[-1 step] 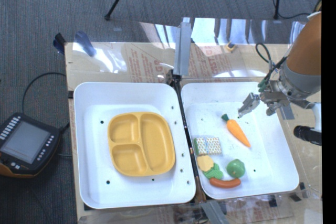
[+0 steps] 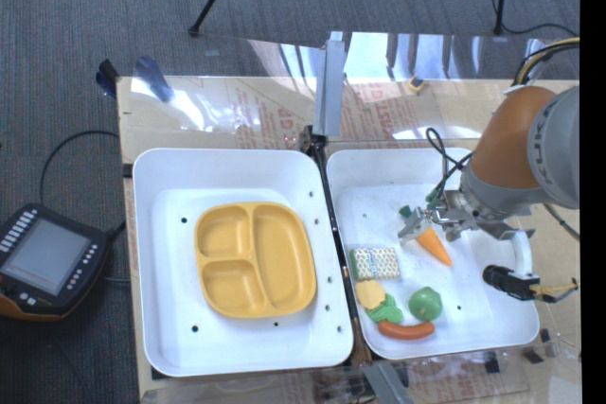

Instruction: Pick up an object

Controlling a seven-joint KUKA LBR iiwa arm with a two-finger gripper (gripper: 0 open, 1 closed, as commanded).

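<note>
My gripper [image 2: 431, 224] hangs low over the middle of the right bin [image 2: 502, 326], at the end of the grey arm with the orange band. An orange toy carrot [image 2: 436, 247] lies right under it, its tip pointing to the lower right; small green leaves show by the gripper's left side. Whether the carrot is gripped or just lies beneath cannot be made out. Nearer the bin's front left are a pale waffle-like cracker [image 2: 376, 261], a yellow and green toy [image 2: 377, 300], a green apple [image 2: 425, 303] and a red sausage [image 2: 406, 329].
The left bin [image 2: 156, 203] holds a yellow divided plate [image 2: 255, 258]. A metal post [image 2: 329, 95] rises behind the wall where the two bins meet. A handheld control pendant [image 2: 45, 258] lies on the floor at far left.
</note>
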